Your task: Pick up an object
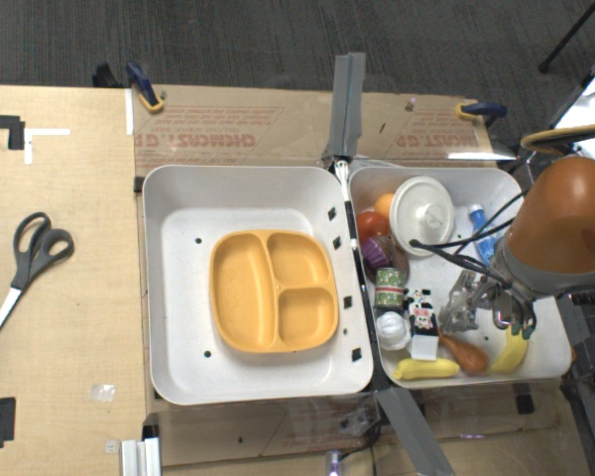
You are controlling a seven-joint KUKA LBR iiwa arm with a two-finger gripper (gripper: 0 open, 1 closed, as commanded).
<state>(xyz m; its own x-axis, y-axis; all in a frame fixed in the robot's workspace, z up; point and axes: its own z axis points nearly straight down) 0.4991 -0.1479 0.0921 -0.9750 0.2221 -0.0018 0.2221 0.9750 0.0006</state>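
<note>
My gripper [479,308] is low inside the right bin [446,172], near its right side, with the arm's orange band [573,214] above it. Just below the gripper lie a brown drumstick-like toy [463,352] and a small yellow banana [513,353]. A longer yellow banana [425,369] rests at the bin's front edge. To the gripper's left stands a black-and-white cow figure [421,311]. Nothing shows between the gripper's tips.
The right bin also holds a white round lid [422,212], an orange ball [384,204], a red item [372,225], a purple item [376,254], a green can [389,288], a white cup [391,329] and a blue bottle [481,228]. The left bin [169,266] holds a yellow divided plate [274,290]. Scissors [25,261] lie on the bench.
</note>
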